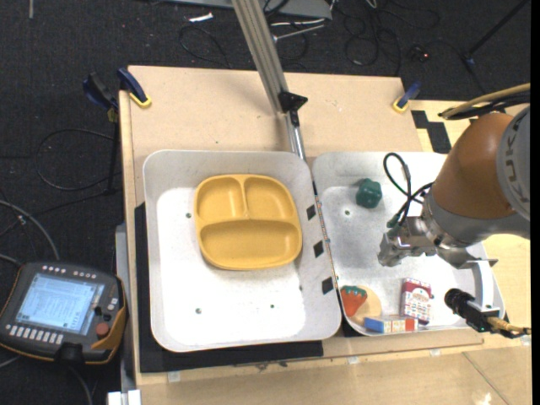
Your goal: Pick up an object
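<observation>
Claw (393, 251) low (arm from right)

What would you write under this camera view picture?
Robot pincer hangs over the right bin, yellow tray in the left.

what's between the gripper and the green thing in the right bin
Nothing but bare white bin floor in the camera view. The green object sits up and to the left of the gripper, with a black cable looping just to its right.

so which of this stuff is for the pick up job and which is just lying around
For the job:
gripper
green object
strawberry toy
red and white packet

Lying about:
yellow divided plate
teach pendant
clamps
</observation>
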`<state>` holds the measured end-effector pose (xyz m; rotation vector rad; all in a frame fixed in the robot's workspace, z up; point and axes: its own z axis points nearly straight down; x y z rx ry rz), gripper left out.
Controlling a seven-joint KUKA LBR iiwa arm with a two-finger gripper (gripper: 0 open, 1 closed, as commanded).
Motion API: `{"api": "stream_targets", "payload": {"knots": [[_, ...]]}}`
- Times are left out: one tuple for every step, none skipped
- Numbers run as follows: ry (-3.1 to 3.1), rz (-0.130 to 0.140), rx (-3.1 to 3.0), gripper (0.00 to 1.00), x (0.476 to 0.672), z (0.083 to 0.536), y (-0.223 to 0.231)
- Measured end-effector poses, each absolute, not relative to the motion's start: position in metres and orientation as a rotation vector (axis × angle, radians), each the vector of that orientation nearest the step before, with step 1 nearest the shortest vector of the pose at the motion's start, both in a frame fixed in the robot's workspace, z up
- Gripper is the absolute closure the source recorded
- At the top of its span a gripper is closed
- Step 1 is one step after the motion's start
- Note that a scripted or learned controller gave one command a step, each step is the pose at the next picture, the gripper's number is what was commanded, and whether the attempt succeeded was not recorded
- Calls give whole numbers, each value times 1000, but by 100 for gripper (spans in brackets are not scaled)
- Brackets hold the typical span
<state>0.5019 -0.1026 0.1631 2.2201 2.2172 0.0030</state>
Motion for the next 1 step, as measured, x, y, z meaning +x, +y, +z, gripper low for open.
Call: {"api": "stream_targets", "payload": {"knots": [[2221, 6, 2213, 100, 508, 225, -101]]}}
